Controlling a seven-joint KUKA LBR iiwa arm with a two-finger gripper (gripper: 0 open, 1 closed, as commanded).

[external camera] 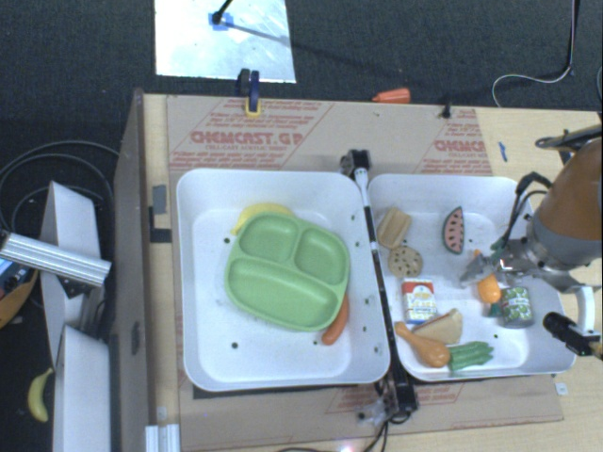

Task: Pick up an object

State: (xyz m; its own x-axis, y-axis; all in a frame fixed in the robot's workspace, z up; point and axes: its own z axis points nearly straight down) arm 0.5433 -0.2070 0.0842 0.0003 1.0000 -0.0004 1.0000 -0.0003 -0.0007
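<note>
Small round orange fruit; glossy

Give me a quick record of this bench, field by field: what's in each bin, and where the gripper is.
left bin: green divided plate, a yellow item under its far edge, an orange sausage-like piece at its near right edge
right bin: watermelon slice, cookie, small carton, green vegetable, small orange ball
gripper: low over the right bin's right side, just by the orange ball
arm: reaching in from the right
</note>
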